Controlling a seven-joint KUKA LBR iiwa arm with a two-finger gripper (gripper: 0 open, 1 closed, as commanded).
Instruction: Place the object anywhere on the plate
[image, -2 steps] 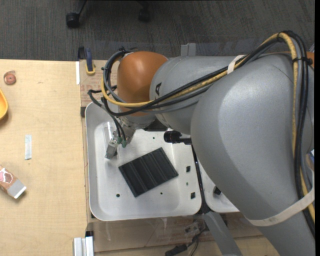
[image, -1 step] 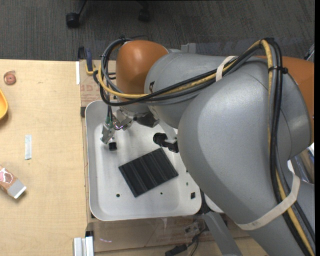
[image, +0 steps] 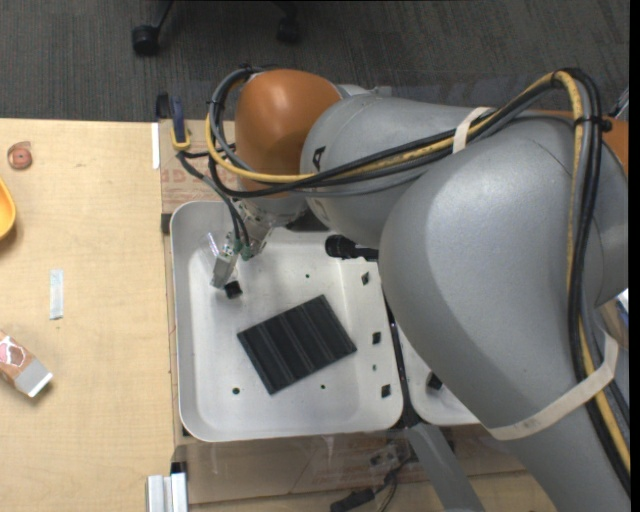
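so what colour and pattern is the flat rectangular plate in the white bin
Black, or very dark grey, with parallel ridges running along the flat rectangular plate, shown best in the camera view.

I can read no word, number or brand anywhere. A small dark triangular mark sits on my grey arm casing (image: 318, 157) beside the orange band (image: 285, 115) (too small to make out).

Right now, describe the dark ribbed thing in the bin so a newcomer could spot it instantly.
Start at the white bin left of the big grey arm. On its floor, toward the near side, lies the dark ribbed plate, turned at an angle. It is the one flat black rectangle there, far larger than the small dark piece by the tool above it.
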